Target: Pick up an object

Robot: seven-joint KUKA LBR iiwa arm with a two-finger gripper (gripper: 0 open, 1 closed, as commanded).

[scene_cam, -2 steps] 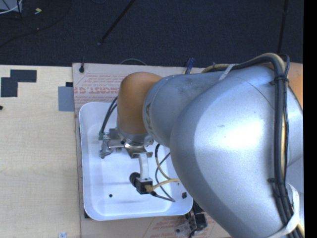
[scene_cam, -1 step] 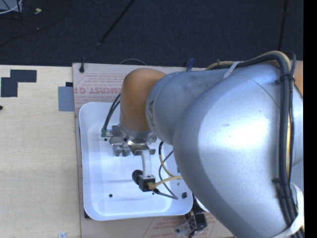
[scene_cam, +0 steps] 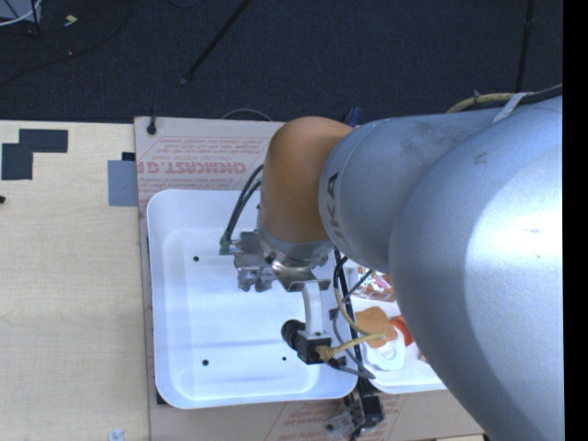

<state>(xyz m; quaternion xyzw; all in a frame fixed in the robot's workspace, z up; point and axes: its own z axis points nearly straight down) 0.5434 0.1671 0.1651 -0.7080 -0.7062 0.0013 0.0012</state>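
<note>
Though half behind the arm (scene_cam: 441,246), orange object (scene_cam: 372,322) in right bin (scene_cam: 404,381).

Count as observed:

- Arm (scene_cam: 441,246): one.
- White bins: two, a left bin (scene_cam: 170,246) and a right bin (scene_cam: 413,381). The arm covers most of the right bin.
- Small dark spots (scene_cam: 197,259) on the left bin's floor: three visible.
- Loose items visible in the right bin: three. These are one orange object (scene_cam: 372,322), one red-and-white packet (scene_cam: 375,288) and one white round item (scene_cam: 388,356). Any more under the arm cannot be counted.
- Cardboard sheet (scene_cam: 202,159) under the bins: one.
- Markings on the table (scene_cam: 64,292): one black stepped patch (scene_cam: 37,148) and one grey rectangle (scene_cam: 119,182).
</note>
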